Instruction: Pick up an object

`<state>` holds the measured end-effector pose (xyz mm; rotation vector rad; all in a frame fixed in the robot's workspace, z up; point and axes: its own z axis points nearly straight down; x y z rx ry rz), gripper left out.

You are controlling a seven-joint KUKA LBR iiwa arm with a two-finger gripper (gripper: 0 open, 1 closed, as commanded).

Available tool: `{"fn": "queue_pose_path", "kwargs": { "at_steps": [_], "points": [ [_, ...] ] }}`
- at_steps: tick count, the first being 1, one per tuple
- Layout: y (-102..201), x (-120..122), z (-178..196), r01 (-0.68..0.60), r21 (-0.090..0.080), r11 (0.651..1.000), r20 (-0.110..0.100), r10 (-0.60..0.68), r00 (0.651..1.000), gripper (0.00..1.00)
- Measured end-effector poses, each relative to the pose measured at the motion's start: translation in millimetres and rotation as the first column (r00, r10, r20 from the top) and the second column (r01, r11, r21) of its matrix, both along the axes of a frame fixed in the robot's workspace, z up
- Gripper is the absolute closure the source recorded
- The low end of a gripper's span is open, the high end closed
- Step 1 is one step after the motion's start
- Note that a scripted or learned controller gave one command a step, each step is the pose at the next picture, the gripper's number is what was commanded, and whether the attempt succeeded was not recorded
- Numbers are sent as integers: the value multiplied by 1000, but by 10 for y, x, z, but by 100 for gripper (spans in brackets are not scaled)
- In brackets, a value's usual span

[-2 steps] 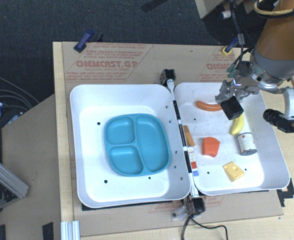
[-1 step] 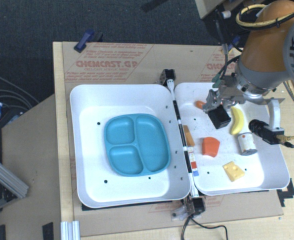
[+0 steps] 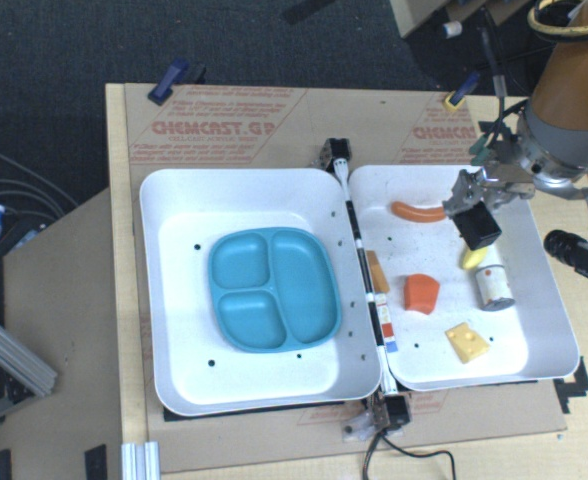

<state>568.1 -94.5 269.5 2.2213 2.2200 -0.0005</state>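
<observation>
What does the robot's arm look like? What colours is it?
The arm is thick and round. It is grey, with a wide orange band above the wrist. A thin dark cable runs down beside it. At its end sits a small silvery metal gripper, much narrower than the arm.

a blue divided plate (image 3: 272,288) lies flat in the middle of the left bin (image 3: 174,268); in the right bin (image 3: 534,318), an orange sausage (image 3: 417,211) lies slightly curved near the far wall; a small yellow piece (image 3: 473,258) sits just beside a pale can (image 3: 493,286) lying on its side; an orange block (image 3: 421,293) rests near the middle; a holed yellow cheese wedge (image 3: 467,342) lies near the front wall
</observation>
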Motion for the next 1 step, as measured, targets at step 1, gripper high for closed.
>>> {"fn": "queue_pose_path", "kwargs": {
  "at_steps": [1],
  "points": [
    [-114, 324, -102, -1, 0, 1000, 1, 1, 1000, 100]
  ]
}}
